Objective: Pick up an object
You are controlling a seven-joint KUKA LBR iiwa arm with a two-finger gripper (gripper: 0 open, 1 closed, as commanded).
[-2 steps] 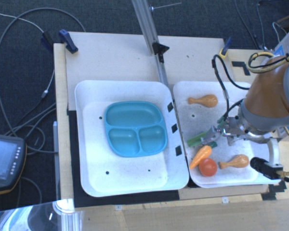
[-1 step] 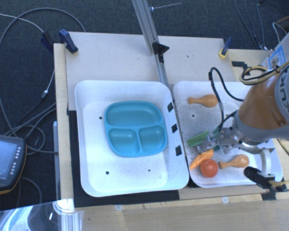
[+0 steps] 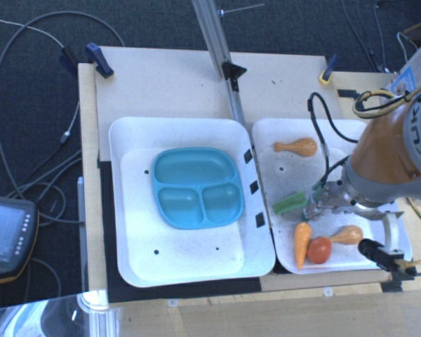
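Gripper (image 3: 316, 206) sits low in the right bin (image 3: 266, 188) near its front edge, apparently over the green piece (image 3: 289, 203) to grasp it, finger state indeterminate, with carrot (image 3: 302, 243) and tomato (image 3: 319, 250) just frontward.

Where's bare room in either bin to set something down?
Left white bin: bare floor below the blue divided plate. Right white bin: free between tan drumstick and green block. Crowded around the gripper, orange carrot and red tomato.

robot lab | clamped bench (image 3: 161, 83) | loose cables (image 3: 35, 41) | monitor (image 3: 7, 237)
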